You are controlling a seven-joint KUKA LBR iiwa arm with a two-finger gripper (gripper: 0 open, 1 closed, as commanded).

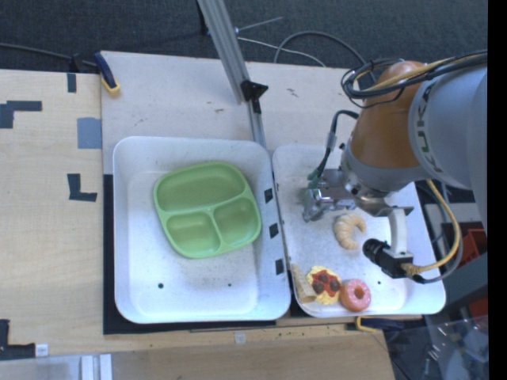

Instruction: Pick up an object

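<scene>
Pale, curved croissant (pixel 348 229)

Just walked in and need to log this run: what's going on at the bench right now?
The grey and orange arm reaches in over the right bin, with its gripper low over the bin floor near the left wall. Nothing shows between its fingers. A croissant lies just beside it, and a pizza slice and pink donut sit at the bin's near edge. The left bin holds a green divided plate.
</scene>
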